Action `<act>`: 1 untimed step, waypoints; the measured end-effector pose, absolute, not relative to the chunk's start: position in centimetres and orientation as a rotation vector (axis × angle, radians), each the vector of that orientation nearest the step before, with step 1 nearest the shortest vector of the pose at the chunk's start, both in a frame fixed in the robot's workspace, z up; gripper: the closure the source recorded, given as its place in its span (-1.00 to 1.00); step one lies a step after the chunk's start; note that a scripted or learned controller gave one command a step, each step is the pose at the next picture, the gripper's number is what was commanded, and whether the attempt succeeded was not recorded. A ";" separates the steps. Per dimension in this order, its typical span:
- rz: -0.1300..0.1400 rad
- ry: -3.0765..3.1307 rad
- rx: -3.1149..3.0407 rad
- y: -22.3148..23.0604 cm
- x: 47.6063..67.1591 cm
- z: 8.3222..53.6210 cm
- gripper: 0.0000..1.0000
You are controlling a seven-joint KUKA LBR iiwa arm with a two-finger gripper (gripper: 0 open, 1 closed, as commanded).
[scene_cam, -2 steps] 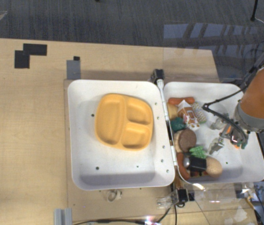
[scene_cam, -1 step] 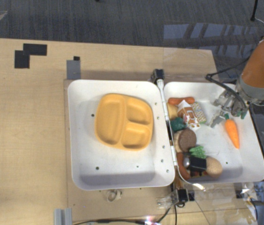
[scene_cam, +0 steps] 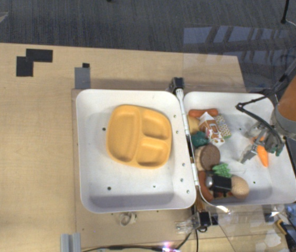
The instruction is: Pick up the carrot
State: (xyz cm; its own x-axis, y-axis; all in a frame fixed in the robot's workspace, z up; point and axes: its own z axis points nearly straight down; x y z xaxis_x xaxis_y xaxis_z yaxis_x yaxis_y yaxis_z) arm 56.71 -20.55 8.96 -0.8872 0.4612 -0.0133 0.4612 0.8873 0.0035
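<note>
Right bin [scene_cam: 289, 185] — open floor at right, toy food [scene_cam: 213, 156] crowding its left.

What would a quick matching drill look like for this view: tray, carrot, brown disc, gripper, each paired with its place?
Things:
1. tray
2. carrot
3. brown disc
4. gripper

Places:
A. right bin, far right side, beside the gripper
B. left bin, near its middle
C. right bin, just left of the carrot
D. right bin, near the left wall among the pile of food

Pairs: 1-B, 2-A, 3-D, 4-C
</note>
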 end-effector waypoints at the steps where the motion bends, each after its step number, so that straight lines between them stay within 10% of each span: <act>1: 0.001 3.010 0.835 -18.9 53.3 9.0 -1.00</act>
State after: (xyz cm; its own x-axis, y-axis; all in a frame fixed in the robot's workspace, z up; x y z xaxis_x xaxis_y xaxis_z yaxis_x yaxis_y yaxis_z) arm 53.29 -18.95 9.03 -0.8568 0.5153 -0.0175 0.5153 0.8570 0.0052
